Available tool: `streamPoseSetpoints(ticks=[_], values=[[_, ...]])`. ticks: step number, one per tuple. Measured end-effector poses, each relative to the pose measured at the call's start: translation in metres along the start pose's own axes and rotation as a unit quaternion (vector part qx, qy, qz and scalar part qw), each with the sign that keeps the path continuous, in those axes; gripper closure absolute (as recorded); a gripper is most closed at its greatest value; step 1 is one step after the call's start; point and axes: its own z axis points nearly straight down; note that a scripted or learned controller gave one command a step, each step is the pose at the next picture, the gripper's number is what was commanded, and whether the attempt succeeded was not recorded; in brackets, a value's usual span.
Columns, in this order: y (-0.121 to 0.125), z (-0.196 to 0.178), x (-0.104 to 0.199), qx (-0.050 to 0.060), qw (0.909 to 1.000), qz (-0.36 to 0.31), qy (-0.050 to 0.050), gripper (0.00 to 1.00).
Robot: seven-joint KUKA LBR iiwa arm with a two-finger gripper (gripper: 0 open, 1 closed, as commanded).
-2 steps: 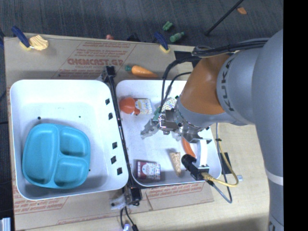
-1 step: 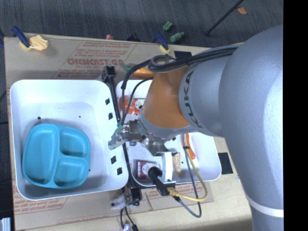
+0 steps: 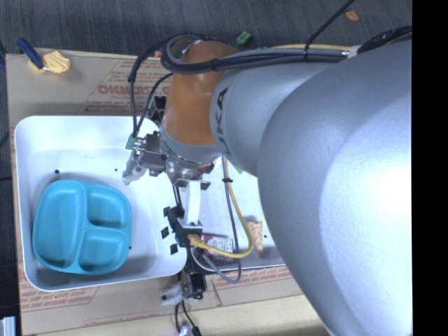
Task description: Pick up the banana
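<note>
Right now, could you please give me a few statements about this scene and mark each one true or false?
1. A blue divided tray lies in the white bin. True.
2. The tray sits at the bin's far right side in the camera view. False: it sits in the lower left part of the bin.
3. The arm has an orange band above the wrist. True.
4. The blue tray holds a banana. False: its compartments hold nothing.
5. The gripper hangs over the bin, up and to the right of the tray. True.
</note>
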Motion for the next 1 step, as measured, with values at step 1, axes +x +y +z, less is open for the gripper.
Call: streamPoseSetpoints(ticks=[1], values=[[-0.0167, -0.0727, -0.1175, 0.0, 1.0, 0.008, 0.0, 0.0]])
